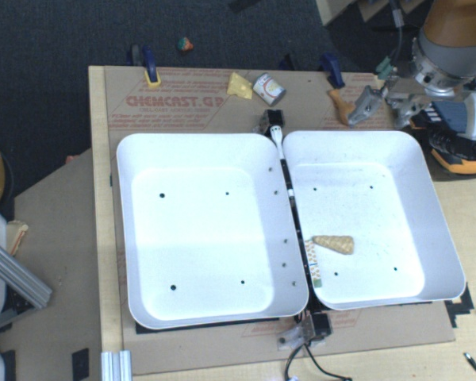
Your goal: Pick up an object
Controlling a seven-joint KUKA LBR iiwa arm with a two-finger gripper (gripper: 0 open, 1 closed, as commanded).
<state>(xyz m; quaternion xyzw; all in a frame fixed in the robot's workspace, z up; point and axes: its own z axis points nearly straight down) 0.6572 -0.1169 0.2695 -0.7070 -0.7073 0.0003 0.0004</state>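
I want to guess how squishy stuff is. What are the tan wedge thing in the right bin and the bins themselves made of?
The tan wedge looks like soft foam or sponge: matte, speckled, with rounded edges, though it is too small to be sure. The right bin and left bin look like thin moulded white plastic: smooth, slightly shiny, with rounded corners and curved walls.

Brown bench (pixel 182 100) with 2 white bins (pixel 206 228) (pixel 365 213) side by side
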